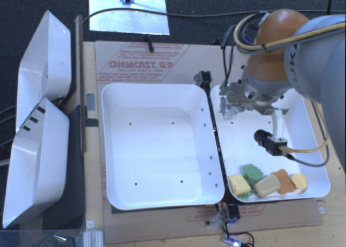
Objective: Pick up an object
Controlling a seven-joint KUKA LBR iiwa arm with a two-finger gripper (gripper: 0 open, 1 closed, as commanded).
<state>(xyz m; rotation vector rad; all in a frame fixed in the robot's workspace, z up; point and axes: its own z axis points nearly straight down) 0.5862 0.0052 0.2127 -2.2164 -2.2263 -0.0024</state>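
At about one o'clock over the right bin [319,181], I see my gripper [230,105] hanging low, whether wide or narrow I cannot tell. The objects [268,182] huddle at five o'clock, well apart from it; the left bin [111,132] sits at nine.

arm [316,46]: grey, enters from right, angles down and left
band [275,43]: orange, sits just above wrist
wrist [259,97]: tilted down-left, cables looped around it
gripper [227,108]: low at upper left of right-hand side, finger state unreadable
side module [268,141]: black, hangs below wrist on yellow cable
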